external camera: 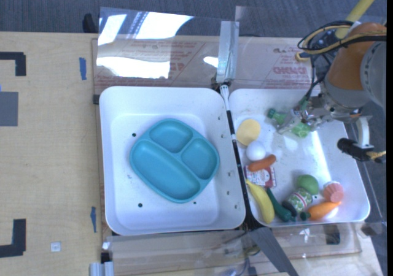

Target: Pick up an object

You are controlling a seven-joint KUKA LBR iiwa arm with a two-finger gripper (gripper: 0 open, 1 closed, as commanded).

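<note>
My gripper (305, 116) hangs low over the back of the right bin (353, 173), below the grey wrist and its orange band. Right beside it lie a small green toy (279, 116) and a pale green piece (299, 130); whether it touches either is unclear. The bin also holds a yellow round item (249, 129), a white egg (255, 150), a small carrot (263, 162), a red packet (263, 177), a banana (263, 201), a green fruit (308, 183), a small can (298, 199) and an orange carrot (322, 210).
The left bin (116, 115) holds a blue divided plate (175, 158). A clear panel (228, 54) rises behind the bins. A pink-orange item (333, 191) and a dark green piece (284, 211) lie in the right bin's front corner. Yellow cables (319, 35) loop above the arm.
</note>
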